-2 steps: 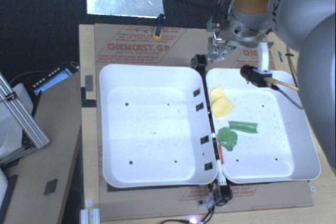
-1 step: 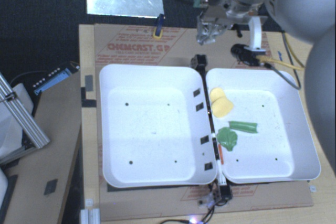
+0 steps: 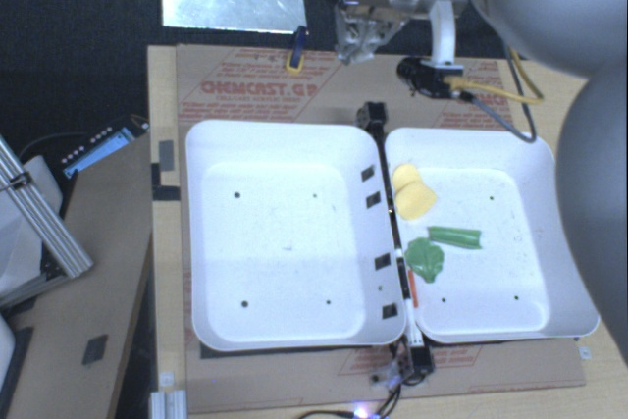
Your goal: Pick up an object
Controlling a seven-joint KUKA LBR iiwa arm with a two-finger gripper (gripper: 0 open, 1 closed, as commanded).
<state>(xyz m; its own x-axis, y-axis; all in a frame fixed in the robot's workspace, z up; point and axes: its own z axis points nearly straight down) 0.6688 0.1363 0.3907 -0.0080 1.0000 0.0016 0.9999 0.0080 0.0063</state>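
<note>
I have the gripper parked high, over the cardboard behind the two bins, well apart from anything I could pick. From this angle I cannot tell whether it is released or clenched; nothing shows in its grasp.

All my candidates sit in the right bin, crowded toward the divider. Two yellow pieces lie touching each other, just beside the inner wall. Below them a green strip lies flat, and a green leafy piece sits near it. The left bin offers me nothing.

My read: these look like light plastic play food, stiff and a bit slick. The yellow ones look rounded and could squirt out, and the wall crowds them. I favour the green strip, pinched across its narrow width.
</note>
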